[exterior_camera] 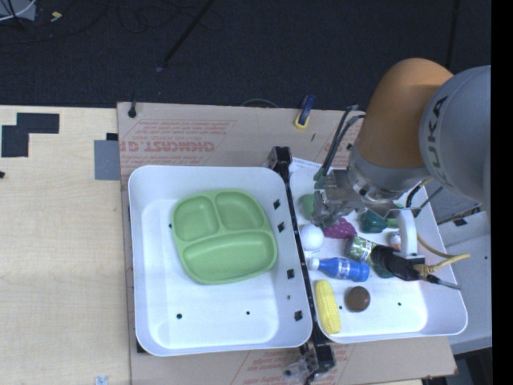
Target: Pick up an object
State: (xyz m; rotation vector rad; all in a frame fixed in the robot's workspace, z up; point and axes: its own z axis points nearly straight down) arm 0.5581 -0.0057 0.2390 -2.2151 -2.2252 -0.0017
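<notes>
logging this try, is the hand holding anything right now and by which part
It cannot be told. The hand is down in the right bin, close above the white ball and purple object, but nothing shows between its tips.

You see the arm (449, 127) reaching in from the right, its grey body filling the far right corner, the orange band (401, 111) above the wrist facing up toward you. The wrist slants down and leftward. The gripper (327, 208) hangs low at its end, pointing down on the right side of the scene.
</notes>
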